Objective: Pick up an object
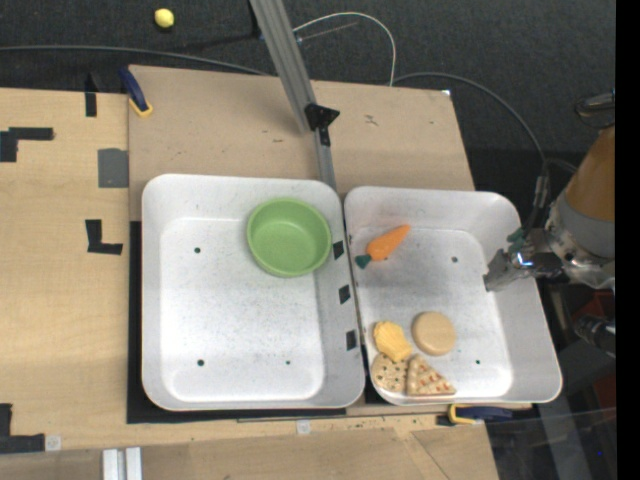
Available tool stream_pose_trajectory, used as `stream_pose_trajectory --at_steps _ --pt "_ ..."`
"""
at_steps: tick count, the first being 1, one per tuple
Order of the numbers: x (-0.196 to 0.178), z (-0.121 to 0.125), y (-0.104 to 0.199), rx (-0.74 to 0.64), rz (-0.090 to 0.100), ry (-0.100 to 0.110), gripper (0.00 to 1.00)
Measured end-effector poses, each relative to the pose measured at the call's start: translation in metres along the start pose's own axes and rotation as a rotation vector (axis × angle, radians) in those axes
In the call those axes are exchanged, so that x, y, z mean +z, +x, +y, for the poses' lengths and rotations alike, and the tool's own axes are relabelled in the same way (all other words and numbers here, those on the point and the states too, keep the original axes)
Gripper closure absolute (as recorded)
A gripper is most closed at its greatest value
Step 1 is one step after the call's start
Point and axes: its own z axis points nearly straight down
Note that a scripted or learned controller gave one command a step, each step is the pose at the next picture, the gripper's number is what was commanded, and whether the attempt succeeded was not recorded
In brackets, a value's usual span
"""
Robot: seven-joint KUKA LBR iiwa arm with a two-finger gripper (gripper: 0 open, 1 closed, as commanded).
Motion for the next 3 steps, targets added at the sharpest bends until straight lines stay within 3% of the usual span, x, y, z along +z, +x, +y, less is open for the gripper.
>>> stream_pose_trajectory --at_steps 1,3 --pt "-0.053 0.002 0.000 -0.001 0.000 0.000 1.00" --pt "-0.024 0.057 0.088 -0.004 0.003 0.007 1.00"
